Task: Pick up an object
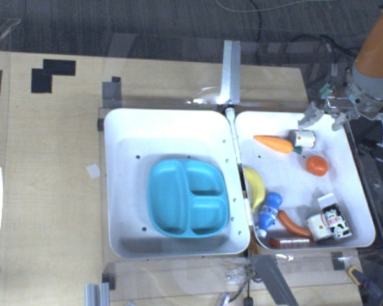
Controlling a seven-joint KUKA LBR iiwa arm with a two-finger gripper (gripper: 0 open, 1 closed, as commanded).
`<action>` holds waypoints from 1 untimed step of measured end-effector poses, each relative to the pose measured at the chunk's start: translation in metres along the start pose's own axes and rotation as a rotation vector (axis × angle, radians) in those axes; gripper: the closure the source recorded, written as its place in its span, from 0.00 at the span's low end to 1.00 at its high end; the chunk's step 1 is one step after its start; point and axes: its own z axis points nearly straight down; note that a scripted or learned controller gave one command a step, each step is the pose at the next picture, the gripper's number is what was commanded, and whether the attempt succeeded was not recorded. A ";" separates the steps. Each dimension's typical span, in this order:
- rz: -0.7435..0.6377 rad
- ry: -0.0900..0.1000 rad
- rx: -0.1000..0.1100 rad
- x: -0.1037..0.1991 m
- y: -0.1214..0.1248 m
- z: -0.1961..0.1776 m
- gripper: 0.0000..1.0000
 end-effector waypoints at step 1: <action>-0.066 -0.002 -0.002 -0.005 0.005 -0.023 0.00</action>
